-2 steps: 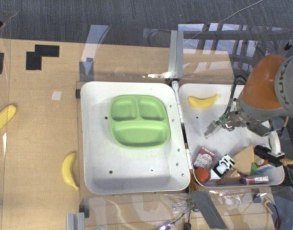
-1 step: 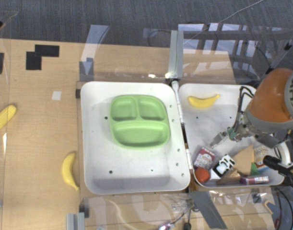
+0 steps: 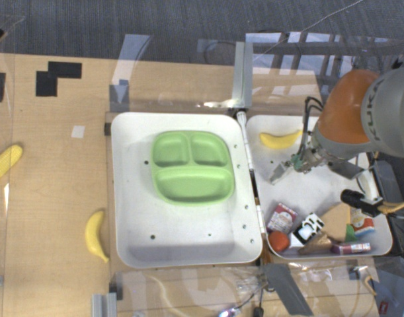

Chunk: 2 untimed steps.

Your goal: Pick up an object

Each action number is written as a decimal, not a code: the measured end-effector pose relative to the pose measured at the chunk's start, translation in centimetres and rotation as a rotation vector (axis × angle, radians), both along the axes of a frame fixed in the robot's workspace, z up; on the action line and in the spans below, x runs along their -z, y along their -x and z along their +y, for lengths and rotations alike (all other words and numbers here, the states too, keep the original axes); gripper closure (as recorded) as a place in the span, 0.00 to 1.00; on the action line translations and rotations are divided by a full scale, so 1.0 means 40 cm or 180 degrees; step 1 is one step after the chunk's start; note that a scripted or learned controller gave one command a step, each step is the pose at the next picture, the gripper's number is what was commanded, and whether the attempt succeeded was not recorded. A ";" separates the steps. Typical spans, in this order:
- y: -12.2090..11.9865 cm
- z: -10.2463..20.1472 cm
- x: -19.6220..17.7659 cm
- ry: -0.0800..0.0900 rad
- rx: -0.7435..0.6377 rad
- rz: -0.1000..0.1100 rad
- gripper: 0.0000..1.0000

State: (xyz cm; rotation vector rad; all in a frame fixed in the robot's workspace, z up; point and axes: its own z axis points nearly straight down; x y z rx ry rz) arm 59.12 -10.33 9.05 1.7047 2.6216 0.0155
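A heap of small items crowds the near edge of the right bin [image 3: 387, 246]: an orange ball [image 3: 278, 242], a red-and-white packet [image 3: 282, 217], a black-and-white toy [image 3: 310, 227] and a purple marker [image 3: 351, 247]. On the counter [image 3: 49, 197] to the left lies a banana [image 3: 96, 235]. The left bin [image 3: 129, 243] holds a green divided plate [image 3: 192, 166]. Farther back in the right bin, the gripper [image 3: 281, 171] hangs low over bare floor, holding nothing; how wide it stands, I cannot tell. Just beyond it, near the far wall, lies a yellow banana [image 3: 280, 139].
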 end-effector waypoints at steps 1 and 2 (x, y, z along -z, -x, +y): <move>0.122 0.073 -0.238 -0.0016 0.1415 0.0039 0.00; 0.159 0.031 0.000 -0.0019 0.1253 0.0008 0.00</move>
